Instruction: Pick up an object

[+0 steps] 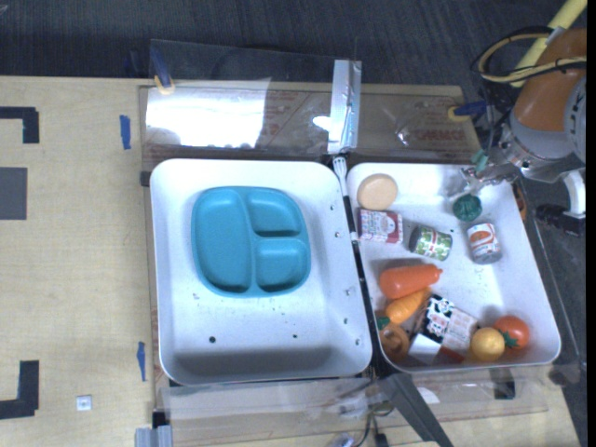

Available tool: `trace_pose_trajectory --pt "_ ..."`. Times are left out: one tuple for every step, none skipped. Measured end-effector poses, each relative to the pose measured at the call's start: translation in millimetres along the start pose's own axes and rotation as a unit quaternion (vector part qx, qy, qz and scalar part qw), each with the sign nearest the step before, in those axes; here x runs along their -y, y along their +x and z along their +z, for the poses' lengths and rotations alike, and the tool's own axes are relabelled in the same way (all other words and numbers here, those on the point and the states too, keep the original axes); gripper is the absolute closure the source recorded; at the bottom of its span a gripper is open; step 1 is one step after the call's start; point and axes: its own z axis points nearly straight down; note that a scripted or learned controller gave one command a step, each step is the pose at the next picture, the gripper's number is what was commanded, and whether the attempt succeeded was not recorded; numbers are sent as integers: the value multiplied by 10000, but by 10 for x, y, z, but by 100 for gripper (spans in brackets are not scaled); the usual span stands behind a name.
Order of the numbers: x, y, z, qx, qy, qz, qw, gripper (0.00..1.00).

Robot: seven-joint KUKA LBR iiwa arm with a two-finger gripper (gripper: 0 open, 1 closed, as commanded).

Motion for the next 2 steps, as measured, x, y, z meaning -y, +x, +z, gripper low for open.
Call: trace_pose_trajectory --pt "-157 808 -796 9 0 63 10000 100" --pt "417 320 -396 -18 86 -782 9969 100"
